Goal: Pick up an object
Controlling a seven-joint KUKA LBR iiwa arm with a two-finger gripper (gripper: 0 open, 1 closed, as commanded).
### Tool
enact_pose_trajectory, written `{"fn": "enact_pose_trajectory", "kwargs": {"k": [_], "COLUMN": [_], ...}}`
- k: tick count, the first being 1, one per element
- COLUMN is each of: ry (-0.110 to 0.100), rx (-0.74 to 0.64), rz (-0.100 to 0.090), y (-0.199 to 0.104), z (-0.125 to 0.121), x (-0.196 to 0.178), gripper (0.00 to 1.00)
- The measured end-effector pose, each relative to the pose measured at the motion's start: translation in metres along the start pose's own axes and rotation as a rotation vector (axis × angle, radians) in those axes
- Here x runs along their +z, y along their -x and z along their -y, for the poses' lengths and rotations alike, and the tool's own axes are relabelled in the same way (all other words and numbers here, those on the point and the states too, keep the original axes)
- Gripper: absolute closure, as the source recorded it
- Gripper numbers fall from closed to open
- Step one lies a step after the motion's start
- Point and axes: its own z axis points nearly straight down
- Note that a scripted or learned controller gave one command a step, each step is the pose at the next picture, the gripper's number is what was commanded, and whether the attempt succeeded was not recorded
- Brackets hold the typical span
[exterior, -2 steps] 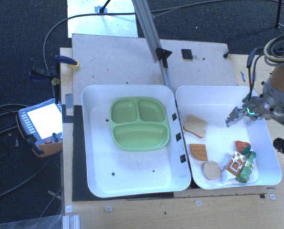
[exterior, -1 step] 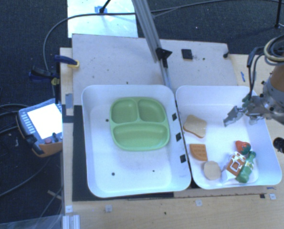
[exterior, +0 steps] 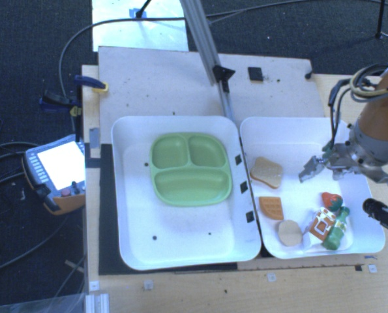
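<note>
The right bin [exterior: 291, 135] holds several toy foods. A slice of toast [exterior: 267, 172] lies at its left. An orange square cracker [exterior: 271, 207] and a round beige cookie [exterior: 289, 233] lie nearer the front. A red piece [exterior: 331, 200], an orange-and-white box [exterior: 321, 225] and a green bottle [exterior: 336, 233] cluster at the front right. My gripper [exterior: 313, 169] hangs over the bin's middle, to the right of the toast and up-left of the red piece. I see nothing held in it.
A green divided plate [exterior: 191, 169] lies in the left bin [exterior: 135, 240]. A metal pole [exterior: 203, 38] slants across the back of the bench. A handheld pendant [exterior: 57, 171] and cables lie on the floor at left.
</note>
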Motion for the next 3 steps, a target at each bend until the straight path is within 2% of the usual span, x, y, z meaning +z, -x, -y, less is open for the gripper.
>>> {"fn": "enact_pose_trajectory", "kwargs": {"k": [1, 2, 3], "ry": [-0.002, 0.005, 0.014], "rx": [0.0, 0.0, -0.001], "rz": [-0.001, 0.0, 0.003], "y": [0.001, 0.001, 0.001], "z": [-0.006, -0.008, -0.011], "x": [0.06, 0.101, 0.087], "gripper": [0.0, 0.0, 1.0]}}
